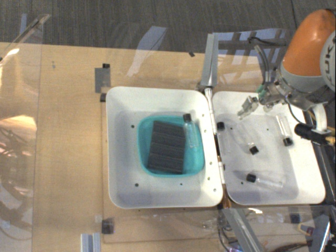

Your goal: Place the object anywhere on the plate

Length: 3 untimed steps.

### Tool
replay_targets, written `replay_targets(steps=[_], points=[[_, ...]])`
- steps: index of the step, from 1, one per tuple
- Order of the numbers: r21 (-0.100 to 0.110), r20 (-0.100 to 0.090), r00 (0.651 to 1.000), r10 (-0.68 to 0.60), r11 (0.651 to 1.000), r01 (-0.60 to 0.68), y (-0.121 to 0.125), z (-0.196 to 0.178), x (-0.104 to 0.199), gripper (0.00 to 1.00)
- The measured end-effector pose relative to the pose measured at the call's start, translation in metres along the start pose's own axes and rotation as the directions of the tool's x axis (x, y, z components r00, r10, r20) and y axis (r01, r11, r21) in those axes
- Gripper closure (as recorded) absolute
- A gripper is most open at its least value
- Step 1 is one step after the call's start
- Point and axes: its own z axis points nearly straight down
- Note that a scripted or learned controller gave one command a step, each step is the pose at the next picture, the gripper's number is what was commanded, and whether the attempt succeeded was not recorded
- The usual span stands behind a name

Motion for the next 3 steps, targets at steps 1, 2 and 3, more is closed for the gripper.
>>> replay_targets(steps=[1, 2, 3], points=[[-0.001, 0.002, 0.995, -0.097, 0.995, 0.097, -0.057, -0.034, -0.075, 0.00], [-0.003, 0.005, 0.979, -0.203, 0.979, 0.203, -0.063, -0.206, -0.085, 0.00], [-0.002, 0.004, 0.994, -0.110, 0.994, 0.110, -0.123, -0.226, -0.071, 0.00]])
